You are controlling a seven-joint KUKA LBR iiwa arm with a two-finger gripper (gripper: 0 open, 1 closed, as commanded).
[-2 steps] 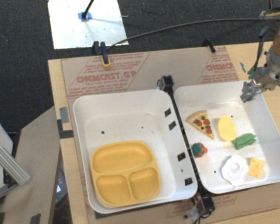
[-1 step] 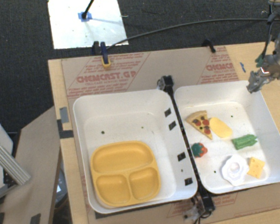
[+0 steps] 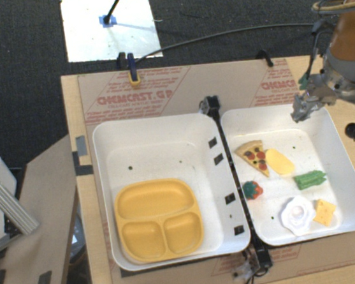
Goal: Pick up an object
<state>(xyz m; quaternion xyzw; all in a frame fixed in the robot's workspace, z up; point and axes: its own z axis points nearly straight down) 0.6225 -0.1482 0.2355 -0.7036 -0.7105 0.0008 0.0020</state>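
Your gripper (image 3: 302,111) hangs over the back rim of the right bin (image 3: 345,149), and you cannot tell from here how it is set. Nothing shows in its grasp. Forward of it in that bin lie a pizza slice (image 3: 253,154) touching a yellow oval piece (image 3: 280,162), then a green block (image 3: 310,179), a small red and green piece (image 3: 253,190), a white piece (image 3: 297,214) and a cheese wedge (image 3: 326,212). The left bin (image 3: 152,141) holds a yellow divided tray (image 3: 159,219). Both bins rest on a board (image 3: 158,89) printed with red lettering, with dark carpet (image 3: 13,62) behind.
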